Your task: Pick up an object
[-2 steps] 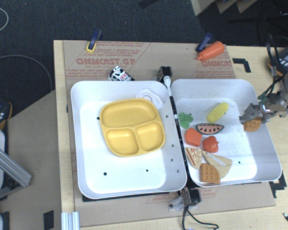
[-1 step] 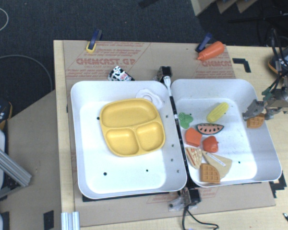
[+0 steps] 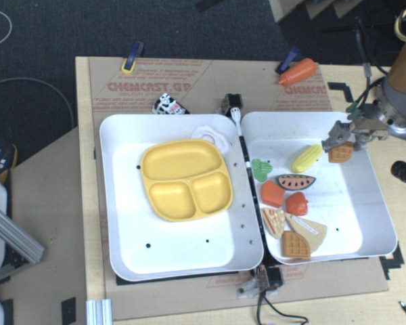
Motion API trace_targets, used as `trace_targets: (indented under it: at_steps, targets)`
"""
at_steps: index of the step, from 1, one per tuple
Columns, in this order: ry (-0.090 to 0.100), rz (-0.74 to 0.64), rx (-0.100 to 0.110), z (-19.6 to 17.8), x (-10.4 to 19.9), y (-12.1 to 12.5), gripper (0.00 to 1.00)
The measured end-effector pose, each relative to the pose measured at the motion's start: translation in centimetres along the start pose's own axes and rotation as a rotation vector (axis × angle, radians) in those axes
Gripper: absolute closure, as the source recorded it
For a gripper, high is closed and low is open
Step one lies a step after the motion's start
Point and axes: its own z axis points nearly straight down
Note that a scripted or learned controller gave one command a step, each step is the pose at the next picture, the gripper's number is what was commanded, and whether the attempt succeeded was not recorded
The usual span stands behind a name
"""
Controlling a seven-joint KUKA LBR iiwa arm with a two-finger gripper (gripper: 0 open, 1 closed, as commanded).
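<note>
Fig.: the gripper (image 3: 340, 139) is being positioned over the upper right part of the right bin (image 3: 382, 212), w/ a small brown waffle-like piece (image 3: 341, 154) lying directly at its tips; whether the fingers are being closed on that piece or merely poised beside it cannot be told, since the tips are blurred and partly masked by the wrist hardware. The piece is being shown near the bin's far-right wall, just right of the corn cob (image 3: 306, 158) and well apart from the watermelon slice (image 3: 296, 181) and the red pieces lower down. Risks being flagged: a shallow, off-centre contact is likely to be pushing the piece toward the wall rather than trapping it; the cob, lying close by, may be getting nudged or caught instead; a flat piece may be slipping out on lift. Orientation: the piece is being seen as roughly squarish, approx. no clear long axis, possibly slightly wider left-right; the neighbouring cob's long axis is running lower-left to upper-right.
</note>
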Motion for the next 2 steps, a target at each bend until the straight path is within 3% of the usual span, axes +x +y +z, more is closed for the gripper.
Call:
trace_targets:
  at_steps: [2]
  targets:
    - [0.000,0.001,0.002,2.0,8.6,5.6,1.00]
